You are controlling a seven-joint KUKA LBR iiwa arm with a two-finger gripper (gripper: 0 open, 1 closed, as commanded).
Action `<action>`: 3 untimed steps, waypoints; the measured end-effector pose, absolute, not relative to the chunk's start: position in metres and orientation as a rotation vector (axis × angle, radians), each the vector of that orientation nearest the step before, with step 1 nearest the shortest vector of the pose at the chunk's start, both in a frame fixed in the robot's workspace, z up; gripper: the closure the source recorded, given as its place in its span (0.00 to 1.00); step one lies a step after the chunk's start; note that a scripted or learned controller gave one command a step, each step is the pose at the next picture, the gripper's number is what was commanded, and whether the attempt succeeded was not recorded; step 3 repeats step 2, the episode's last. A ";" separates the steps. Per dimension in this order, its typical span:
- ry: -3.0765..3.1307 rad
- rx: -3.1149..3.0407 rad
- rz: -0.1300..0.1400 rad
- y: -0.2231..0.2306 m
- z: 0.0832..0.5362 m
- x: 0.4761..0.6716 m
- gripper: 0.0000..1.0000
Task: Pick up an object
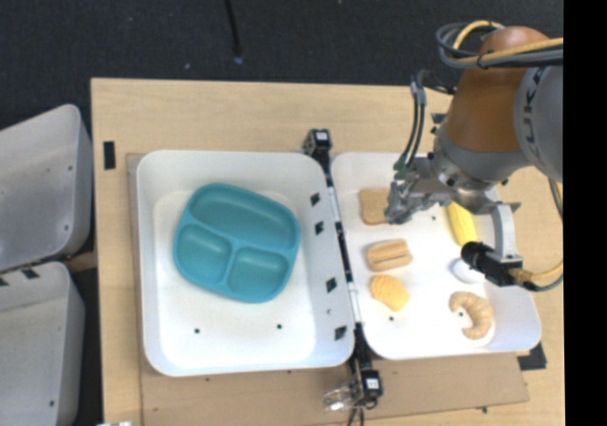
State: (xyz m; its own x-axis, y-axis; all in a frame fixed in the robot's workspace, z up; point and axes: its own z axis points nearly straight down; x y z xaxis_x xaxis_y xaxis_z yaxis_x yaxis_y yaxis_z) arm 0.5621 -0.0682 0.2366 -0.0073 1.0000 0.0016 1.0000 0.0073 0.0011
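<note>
In the right bin (379, 343) lie several toy foods: a tan bread slice (372, 207) at the upper left, a hot dog bun (388, 254) below it, an orange-yellow piece (389, 292) further down, a croissant (474, 313) at the lower right and a yellow corn cob (460, 223) partly under the arm. My gripper (398, 205) hangs low over the right edge of the bread slice, its dark fingers pointing down beside it. I cannot make out whether anything sits between them.
The left bin (161, 339) holds a teal divided plate (236, 241). A black divider with clips (334, 244) runs between the bins. The grey arm with its orange band (493, 101) and cables covers the right bin's upper right part.
</note>
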 end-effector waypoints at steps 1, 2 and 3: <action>-2.228 -2.213 -0.002 -0.013 0.241 0.543 1.00; -2.229 -2.212 -0.001 0.043 0.243 0.525 1.00; -2.229 -2.212 -0.001 0.043 0.243 0.525 1.00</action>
